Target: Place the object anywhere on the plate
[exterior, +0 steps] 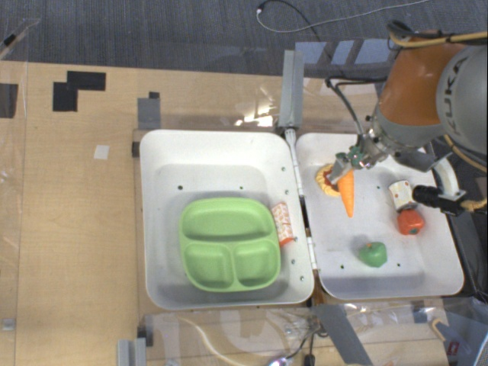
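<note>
Carrot (348, 194): likely a light, stiff, smooth toy; the taper may slip. Gripper (354, 159) fingers pinch its thick end.

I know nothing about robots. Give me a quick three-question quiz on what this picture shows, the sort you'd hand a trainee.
1. True or false: the carrot already lies on the green plate.
2. Which thing lies nearest the end effector? A. the carrot B. the green pepper C. the small packet beside the plate
3. Fill in: the plate is divided into ___ compartments.

Key: 1. False, the carrot is in the other bin. 2. A. 3. Three.
</note>
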You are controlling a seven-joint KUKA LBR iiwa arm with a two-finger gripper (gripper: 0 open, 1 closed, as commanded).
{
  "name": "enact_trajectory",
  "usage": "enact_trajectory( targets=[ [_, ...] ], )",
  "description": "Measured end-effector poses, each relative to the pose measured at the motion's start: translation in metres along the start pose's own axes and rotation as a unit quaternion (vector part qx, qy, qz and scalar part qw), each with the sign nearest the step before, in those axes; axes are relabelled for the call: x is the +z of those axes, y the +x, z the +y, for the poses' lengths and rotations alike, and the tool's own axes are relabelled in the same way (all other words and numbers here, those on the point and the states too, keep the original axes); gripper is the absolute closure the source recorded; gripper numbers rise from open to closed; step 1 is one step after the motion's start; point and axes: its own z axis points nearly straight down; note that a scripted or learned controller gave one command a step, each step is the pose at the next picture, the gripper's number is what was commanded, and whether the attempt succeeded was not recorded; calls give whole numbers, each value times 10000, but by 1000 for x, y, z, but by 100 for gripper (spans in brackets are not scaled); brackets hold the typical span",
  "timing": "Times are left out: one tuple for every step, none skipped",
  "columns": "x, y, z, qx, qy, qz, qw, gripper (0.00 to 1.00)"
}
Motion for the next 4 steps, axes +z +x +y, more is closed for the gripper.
enact_trajectory(
  targets=[
    [1,90,30,-1253,8,8,9921,100],
    [1,90,30,-1250,8,8,9922,0],
    [1,113,85,-2113,-4,3,9774,0],
    [14,151,107,-3880,-12,3,9217,0]
  ],
)
